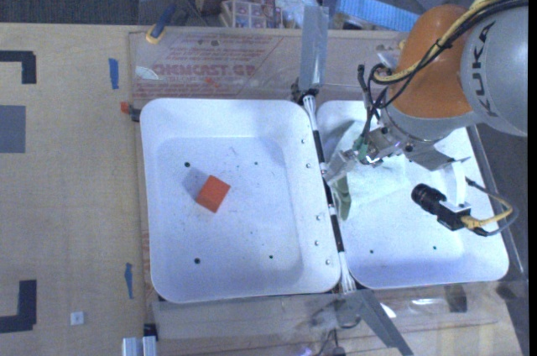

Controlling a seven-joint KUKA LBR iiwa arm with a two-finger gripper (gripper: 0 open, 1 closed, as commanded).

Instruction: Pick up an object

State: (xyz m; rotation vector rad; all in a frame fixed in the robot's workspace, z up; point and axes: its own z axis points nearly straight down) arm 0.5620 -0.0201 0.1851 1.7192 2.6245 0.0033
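I see the gripper (362, 151) low over the right bin (436, 262), by its left wall; I cannot tell its state. The orange block (213, 194) lies well left of it, in the left bin (252, 121).

The arm (470, 69) is cut off by the right and top edges. The far part of the right bin (436, 258) is covered by the arm. The gripper (357, 157) is largely masked by the wrist. A small greenish item (342, 199) by the divider cannot be identified.
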